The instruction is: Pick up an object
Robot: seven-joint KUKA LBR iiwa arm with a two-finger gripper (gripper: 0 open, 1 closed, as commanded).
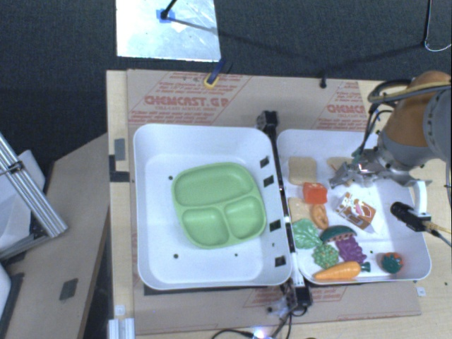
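Right now, the things to pick up all lie in the right bin (426, 263), and none of them is lifted. A tan bread slice (302, 169) lies near the back of it. Just in front of the slice sits a red block (315, 192). A small tan piece (335, 164) lies beside the slice, toward the arm. A little white box (354, 212) with red on it lies tilted in the middle of the bin.

Nearer the front, the toy foods are packed close together. There is an orange slice (320, 216), a green leaf (306, 233), purple grapes (349, 248), and a broccoli (325, 255). A carrot (340, 270) lies along the front wall. A red and green ball (390, 262) sits apart in the front corner.

The gripper (347, 174) is over the back part of this bin, close to the small tan piece and the red block. I cannot tell if it is open or closed, and nothing can be seen in its grip. The grey arm (417, 129) comes in from the right.

The left bin (145, 189) holds a green plate (217, 203) with three parts.
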